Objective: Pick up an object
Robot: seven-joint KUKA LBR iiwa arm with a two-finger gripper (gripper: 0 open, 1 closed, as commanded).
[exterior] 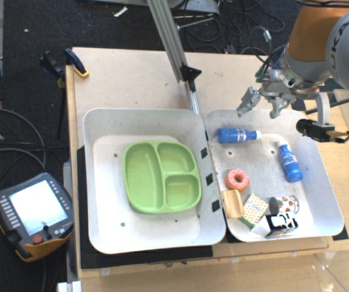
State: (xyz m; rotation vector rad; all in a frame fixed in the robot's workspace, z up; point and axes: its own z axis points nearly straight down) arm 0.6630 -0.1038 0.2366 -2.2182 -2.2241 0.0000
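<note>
Jaws spread, holding nothing, over the right bin (pixel 329 181) on a tan bench (pixel 132 78).

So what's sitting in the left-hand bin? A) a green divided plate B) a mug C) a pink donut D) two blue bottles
A: the green divided plate lies alone in the left bin, while the blue bottles and pink donut lie in the right bin.

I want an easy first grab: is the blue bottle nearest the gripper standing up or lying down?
Lying down. The blue bottle rests on its side on the right bin's floor, its white cap pointing toward the right, just below the open gripper.
</note>
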